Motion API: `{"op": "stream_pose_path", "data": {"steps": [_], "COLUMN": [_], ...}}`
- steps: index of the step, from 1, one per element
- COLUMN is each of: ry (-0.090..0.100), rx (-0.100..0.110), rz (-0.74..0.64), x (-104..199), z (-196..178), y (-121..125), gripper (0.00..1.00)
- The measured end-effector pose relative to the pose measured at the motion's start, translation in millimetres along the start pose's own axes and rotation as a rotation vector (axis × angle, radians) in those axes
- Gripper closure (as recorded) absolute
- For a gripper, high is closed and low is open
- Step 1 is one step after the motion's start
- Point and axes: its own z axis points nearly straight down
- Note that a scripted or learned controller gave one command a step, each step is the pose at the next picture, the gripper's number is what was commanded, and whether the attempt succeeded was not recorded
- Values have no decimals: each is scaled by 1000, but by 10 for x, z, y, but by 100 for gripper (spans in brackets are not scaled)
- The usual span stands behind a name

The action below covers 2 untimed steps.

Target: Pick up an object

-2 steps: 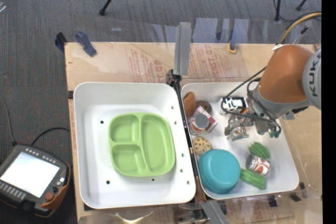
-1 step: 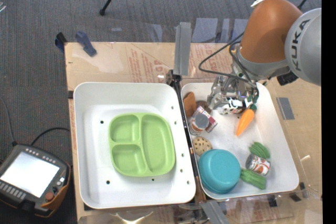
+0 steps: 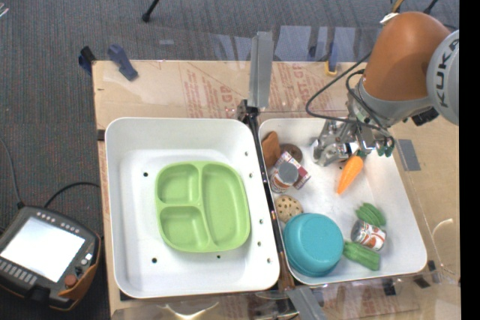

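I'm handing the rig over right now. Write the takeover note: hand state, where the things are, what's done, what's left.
Hand: low in the right bin, at the top end of the orange carrot. Whether it grips anything, I cannot tell.
Right bin also holds: blue bowl, cookie, small can, brown item, second can, green pieces.
Left bin: green divided plate.
Done: the approach. Nothing is visibly lifted.
Left: grasp and lift an object.

Grey arm (image 3: pixel 442 79) w/ orange band
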Motion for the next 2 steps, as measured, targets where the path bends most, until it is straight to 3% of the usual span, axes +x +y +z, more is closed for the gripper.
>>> {"op": "stream_pose_path", "data": {"steps": [1,2], "ry": [-11,10], "rx": [3,-5], "rz": [-188,-290], "x": [153,705], "z": [-1010,457], "y": [-355,-25], "gripper": [100,100]}}
